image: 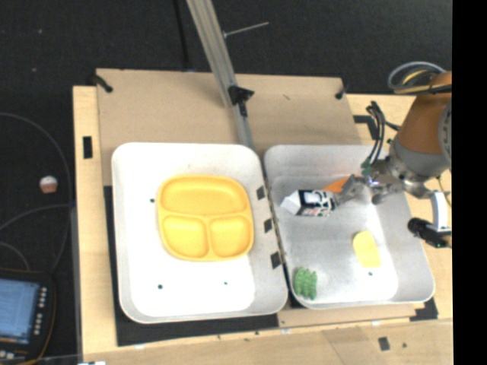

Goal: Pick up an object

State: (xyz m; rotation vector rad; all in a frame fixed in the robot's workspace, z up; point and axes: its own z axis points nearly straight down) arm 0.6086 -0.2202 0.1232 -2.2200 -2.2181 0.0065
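Note:
The right bin (pixel 403 280) holds a small white and black carton (pixel 308 202) lying on its side near the bin's left wall. A thin orange piece (pixel 335 184) lies just right of the carton. A yellow block (pixel 367 249) sits lower in the bin, and a green knobbly item (pixel 305 281) rests at the front left corner. My gripper (pixel 356 189) reaches in from the right, low over the bin, with its tip beside the orange piece and close to the carton. The arm's orange band (pixel 421 125) and grey wrist (pixel 411 169) stand above the bin's right side.
The left bin (pixel 137 280) bears a yellow divided plate (pixel 205 217). A slanted metal rail (pixel 217 52) runs from the top of the view down to the gap between the bins. Black cables (pixel 374 124) hang near the wrist.

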